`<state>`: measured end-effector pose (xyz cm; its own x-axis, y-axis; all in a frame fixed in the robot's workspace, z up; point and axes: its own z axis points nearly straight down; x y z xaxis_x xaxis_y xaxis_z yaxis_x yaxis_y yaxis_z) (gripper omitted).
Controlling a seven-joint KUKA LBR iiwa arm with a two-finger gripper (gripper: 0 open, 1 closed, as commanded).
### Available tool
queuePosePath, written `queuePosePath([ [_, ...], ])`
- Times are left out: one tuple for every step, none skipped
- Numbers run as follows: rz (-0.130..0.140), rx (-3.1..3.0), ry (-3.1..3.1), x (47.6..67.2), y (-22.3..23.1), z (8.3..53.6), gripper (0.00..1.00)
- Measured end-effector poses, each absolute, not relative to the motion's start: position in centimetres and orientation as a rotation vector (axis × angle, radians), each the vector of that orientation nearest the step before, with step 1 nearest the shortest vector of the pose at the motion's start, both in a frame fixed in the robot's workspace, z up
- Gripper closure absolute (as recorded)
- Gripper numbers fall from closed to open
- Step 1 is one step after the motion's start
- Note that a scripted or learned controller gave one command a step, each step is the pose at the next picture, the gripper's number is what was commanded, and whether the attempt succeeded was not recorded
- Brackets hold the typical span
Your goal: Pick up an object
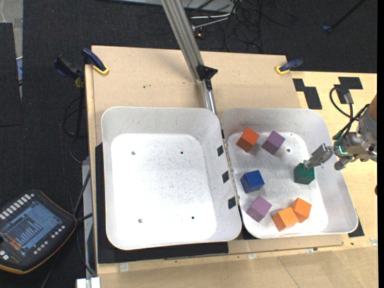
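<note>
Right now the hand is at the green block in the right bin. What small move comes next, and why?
Probably a short descent onto the green block. The hand sits at its upper right edge, and I cannot see the block between the fingers. The orange blocks lie well clear of it.

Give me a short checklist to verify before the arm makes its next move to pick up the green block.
1. Gripper is right above green block: ok.
2. Block is between the fingers: cannot tell.
3. Neighbours stay apart from it; two orange blocks lie nearer the front: ok.
4. Block is off the right bin's wall: ok.
5. Block sits flat: cannot tell.
</note>
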<state>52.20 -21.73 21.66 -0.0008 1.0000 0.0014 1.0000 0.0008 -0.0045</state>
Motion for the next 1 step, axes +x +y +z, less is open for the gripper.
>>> queuePosePath([
  [0.000, -2.220, -2.223, 52.31, -21.71, 21.92, 0.00],
])
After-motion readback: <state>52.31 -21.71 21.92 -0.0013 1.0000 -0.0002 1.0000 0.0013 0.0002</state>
